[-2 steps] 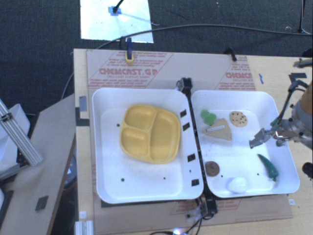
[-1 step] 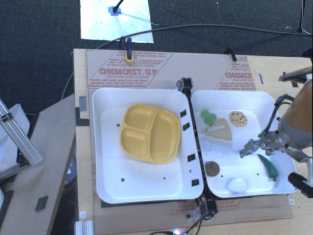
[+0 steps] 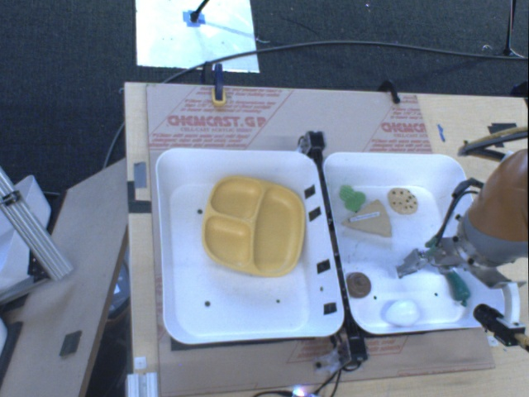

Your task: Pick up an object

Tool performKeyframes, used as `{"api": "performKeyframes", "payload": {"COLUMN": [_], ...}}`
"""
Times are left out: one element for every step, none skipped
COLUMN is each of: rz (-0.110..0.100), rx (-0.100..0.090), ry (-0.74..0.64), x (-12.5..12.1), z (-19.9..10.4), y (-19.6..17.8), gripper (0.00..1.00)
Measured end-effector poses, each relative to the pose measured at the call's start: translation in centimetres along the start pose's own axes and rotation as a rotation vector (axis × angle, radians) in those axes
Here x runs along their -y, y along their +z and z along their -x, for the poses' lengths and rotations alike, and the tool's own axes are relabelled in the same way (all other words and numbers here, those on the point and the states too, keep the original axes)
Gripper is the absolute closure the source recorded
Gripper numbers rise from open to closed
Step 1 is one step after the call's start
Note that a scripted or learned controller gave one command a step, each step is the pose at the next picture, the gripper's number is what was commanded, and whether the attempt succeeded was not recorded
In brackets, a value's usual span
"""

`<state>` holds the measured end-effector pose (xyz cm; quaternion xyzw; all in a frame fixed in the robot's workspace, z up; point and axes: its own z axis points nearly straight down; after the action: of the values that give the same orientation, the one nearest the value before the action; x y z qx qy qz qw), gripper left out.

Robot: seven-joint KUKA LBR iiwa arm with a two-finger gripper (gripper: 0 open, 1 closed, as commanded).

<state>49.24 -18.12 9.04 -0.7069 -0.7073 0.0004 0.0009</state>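
End effector point(image 3: 417, 264) over right bin point(image 3: 450, 168) — beside green object point(image 3: 459, 287).

A single fixed camera looks down from above at a slant, far enough back to take in the whole tabletop point(image 3: 273, 114), both white bins point(image 3: 178, 246) side by side, and surrounding dark floor point(image 3: 66, 56).

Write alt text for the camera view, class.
A robot arm reaches from the right over the right bin, which holds a cookie, a green piece, a wedge, a brown disc and a white lump. The left bin holds a yellow tray.
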Motion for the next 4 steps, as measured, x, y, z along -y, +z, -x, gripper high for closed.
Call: {"api": "performKeyframes", "payload": {"rz": [0.005,0.007,0.008,0.009], "rx": [0.002,0.003,0.003,0.003], "ry": [0.000,-0.003,-0.004,-0.005], "x": [-0.2,-0.9,-1.1,-0.4], "z": [0.0,0.7,0.9,0.4], "y": [-1.3,-7.1,-11.4,-17.1], "gripper": [1.00,1.00,1.00,1.00]}}
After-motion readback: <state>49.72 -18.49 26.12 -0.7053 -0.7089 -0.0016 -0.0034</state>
